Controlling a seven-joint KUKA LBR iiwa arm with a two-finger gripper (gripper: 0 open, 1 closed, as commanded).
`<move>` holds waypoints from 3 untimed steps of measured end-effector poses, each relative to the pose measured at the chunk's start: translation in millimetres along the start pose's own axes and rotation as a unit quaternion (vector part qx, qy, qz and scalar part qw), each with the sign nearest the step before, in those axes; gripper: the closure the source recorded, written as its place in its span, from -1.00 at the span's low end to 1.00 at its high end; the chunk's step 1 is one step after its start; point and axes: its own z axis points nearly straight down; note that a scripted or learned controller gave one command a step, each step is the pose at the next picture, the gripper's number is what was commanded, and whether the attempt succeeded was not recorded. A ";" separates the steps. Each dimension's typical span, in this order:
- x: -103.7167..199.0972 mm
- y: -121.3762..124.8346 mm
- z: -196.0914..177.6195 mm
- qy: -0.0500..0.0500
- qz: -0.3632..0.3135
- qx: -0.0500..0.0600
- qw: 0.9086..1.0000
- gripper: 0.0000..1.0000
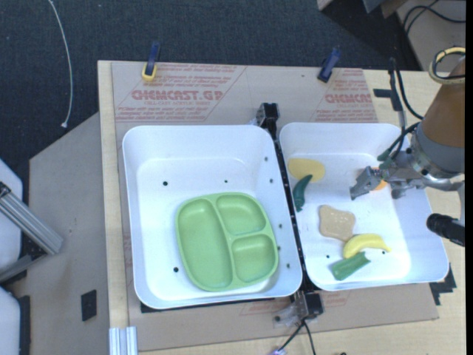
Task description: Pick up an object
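Orange toy piece point(380, 186), likely light, rigid plastic, sits at the gripper point(373, 186) in the right bin point(425, 272), frame right; grip state cannot be told.

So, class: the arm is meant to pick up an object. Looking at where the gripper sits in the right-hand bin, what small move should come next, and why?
Probably a short descent straight down. The gripper sits over a small orange object in the right bin, well apart from the tan piece and banana.

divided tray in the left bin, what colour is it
Light green; the divided tray shows plainly in the camera view.
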 end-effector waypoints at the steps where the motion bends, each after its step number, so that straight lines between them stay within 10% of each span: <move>1: 0.3 3.2 -6.9 -0.001 -0.002 -0.007 1.000 -1.00; 3: -3.0 -4.6 104.0 -0.001 -0.001 -0.006 1.000 -1.00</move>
